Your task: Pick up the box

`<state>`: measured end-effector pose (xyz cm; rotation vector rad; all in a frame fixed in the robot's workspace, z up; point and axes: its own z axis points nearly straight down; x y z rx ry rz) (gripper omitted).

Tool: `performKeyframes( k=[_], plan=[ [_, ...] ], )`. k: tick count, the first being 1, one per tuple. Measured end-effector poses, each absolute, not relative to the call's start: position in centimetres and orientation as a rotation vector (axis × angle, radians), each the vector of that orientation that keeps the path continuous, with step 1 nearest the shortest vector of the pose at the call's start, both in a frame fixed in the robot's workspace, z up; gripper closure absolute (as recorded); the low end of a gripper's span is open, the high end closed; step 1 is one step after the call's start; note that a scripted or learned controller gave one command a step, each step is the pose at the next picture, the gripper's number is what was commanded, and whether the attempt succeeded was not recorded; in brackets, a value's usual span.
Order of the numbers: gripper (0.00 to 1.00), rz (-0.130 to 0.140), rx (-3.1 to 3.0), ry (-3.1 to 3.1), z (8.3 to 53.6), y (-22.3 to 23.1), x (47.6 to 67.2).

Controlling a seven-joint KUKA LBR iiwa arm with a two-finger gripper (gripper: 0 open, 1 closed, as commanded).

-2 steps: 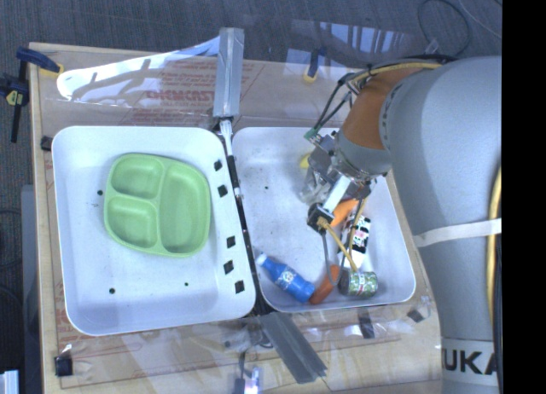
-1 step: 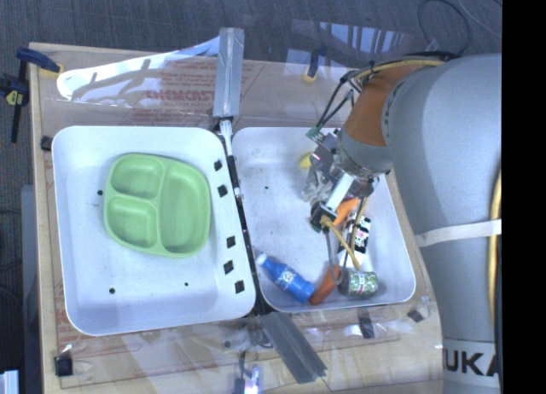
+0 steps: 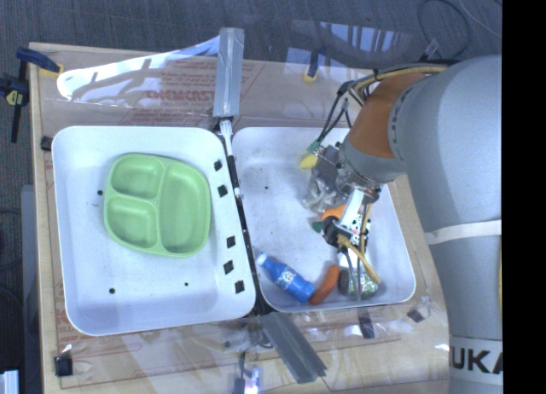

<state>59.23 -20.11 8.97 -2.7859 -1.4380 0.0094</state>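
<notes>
The bench (image 3: pixel 128 85) is a pale wooden board with red print under a clear plastic sheet. Two shallow white bins sit directly on it, side by side and touching along a dark seam with small black clips. The right bin (image 3: pixel 273 213) lies under the gripper (image 3: pixel 328 200); the left bin (image 3: pixel 77 239) lies well to the gripper's left. A grey metal bar (image 3: pixel 229 72) rests on the board beyond the seam, up and left of the gripper. Blue clamps (image 3: pixel 38 60) grip the board's far left edge.
</notes>
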Motion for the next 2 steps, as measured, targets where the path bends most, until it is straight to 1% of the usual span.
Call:
performKeyframes(
  k=[1, 2],
  plan=[
    [1.0, 0.004, -2.828, -1.362, 29.4, -18.9, 65.3],
    [1.0, 0.014, -2.904, -1.18, 10.0, -19.5, 62.6]
  ],
)
